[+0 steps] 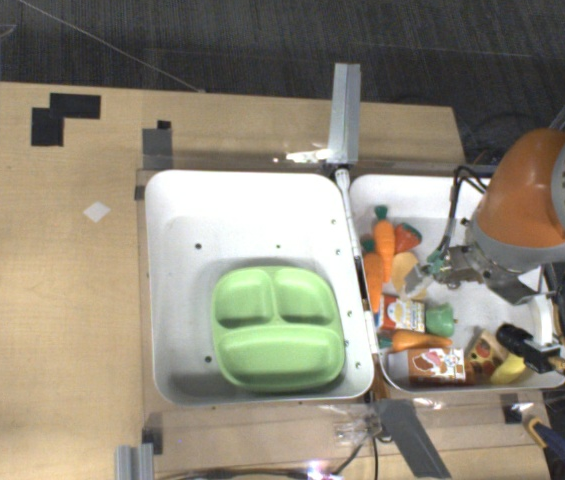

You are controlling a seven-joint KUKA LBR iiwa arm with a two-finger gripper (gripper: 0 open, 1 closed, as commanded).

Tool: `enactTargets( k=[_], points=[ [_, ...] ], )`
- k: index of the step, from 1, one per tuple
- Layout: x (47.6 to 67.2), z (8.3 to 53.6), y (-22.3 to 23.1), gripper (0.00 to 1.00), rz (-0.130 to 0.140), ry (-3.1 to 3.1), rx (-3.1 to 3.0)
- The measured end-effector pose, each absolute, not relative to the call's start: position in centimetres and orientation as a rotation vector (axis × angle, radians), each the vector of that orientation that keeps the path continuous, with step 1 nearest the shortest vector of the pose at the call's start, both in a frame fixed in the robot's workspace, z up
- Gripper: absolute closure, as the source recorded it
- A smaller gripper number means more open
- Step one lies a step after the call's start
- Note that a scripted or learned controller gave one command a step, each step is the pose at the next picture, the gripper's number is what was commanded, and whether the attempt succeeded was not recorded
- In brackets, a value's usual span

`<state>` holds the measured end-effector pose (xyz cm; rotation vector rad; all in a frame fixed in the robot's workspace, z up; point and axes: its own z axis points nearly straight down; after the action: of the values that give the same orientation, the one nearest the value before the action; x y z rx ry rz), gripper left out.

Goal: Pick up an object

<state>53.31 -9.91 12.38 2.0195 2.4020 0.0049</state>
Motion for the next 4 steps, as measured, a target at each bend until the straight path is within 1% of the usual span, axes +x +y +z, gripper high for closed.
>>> enactTargets(
  k=[1,2,3,4],
  points=[
    [51.1,12.0,-8.8,0.0,0.003,2.053,2.378],
    [59.1,9.1,-9.1,0.0,0.021,2.177,2.246],
    [59.4,10.4,-8.9,1.0,0.03,2.18,2.243],
    [59.4,10.4,-8.9,0.0,0.03,2.18,2.243]
  ],
)
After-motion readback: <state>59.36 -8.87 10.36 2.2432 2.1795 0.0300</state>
